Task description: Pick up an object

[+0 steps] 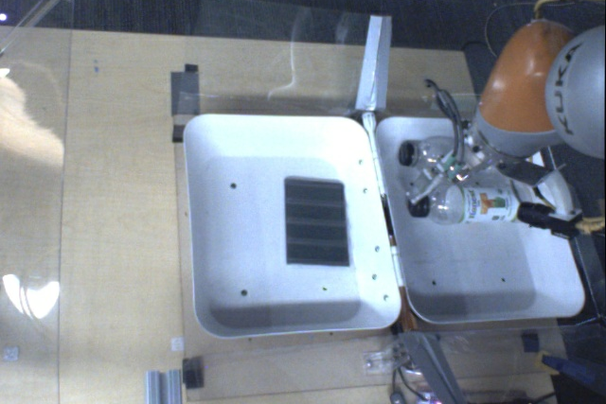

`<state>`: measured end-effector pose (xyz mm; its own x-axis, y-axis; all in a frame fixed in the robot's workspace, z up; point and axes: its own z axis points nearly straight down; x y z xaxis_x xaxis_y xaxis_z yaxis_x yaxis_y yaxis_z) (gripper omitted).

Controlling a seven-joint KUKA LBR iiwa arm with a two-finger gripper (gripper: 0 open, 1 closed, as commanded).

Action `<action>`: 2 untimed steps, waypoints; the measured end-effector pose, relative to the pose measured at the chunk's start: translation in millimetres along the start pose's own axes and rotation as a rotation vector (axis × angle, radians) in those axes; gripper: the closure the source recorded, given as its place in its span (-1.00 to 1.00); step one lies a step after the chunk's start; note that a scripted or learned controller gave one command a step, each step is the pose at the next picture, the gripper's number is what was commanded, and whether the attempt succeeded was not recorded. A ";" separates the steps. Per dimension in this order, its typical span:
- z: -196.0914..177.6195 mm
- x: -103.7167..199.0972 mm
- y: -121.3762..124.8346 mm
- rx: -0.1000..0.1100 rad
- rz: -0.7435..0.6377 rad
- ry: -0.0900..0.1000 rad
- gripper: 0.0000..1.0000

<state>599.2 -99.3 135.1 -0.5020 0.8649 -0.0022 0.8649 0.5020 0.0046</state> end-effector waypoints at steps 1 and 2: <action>-52.1 28.1 -5.2 -0.004 -0.269 -0.003 -1.00; 17.6 2.5 10.7 -0.003 -0.206 -0.001 -1.00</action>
<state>607.3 -91.7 117.6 -0.6686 0.7436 -0.0048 0.7436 0.6686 0.0067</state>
